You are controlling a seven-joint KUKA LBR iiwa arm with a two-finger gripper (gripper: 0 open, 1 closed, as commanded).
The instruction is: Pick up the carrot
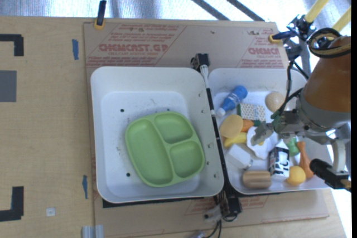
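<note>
On the bench point(44, 120) the left white bin point(106, 136) holds a green divided plate point(163, 147), smooth plastic with three compartments. The right bin point(262, 189) is crowded: blue bottle point(234, 96), yellow toy point(232, 126), brown wooden cylinder point(256, 179), lemon point(296, 175). The end effector point(261, 134) hangs above them; its opening I cannot tell. The orange carrot point(304, 154) lies just right of it, partly hidden under the wrist.
</note>
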